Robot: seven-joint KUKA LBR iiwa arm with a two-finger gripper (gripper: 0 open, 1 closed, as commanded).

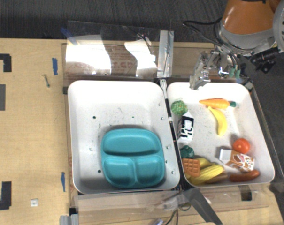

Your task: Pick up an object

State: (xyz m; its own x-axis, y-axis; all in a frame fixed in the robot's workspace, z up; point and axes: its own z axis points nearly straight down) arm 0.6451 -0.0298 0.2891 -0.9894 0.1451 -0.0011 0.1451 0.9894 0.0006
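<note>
Corn cob (211,173), yellow, front of R bin (259,121); gripper (203,78) above back rim, fingers apart, holding 0.

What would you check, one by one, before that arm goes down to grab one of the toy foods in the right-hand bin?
1. Gripper above the right bin's far edge, not over any toy: ok for a start.
2. Gripper carrying nothing: ok.
3. Fingers open: cannot tell.
4. Banana lying apart with bare floor around it: ok, an easy target.
5. Carrot touches the banana: not ok.
6. Corn and waffle crowded in the near corner: not ok.
</note>
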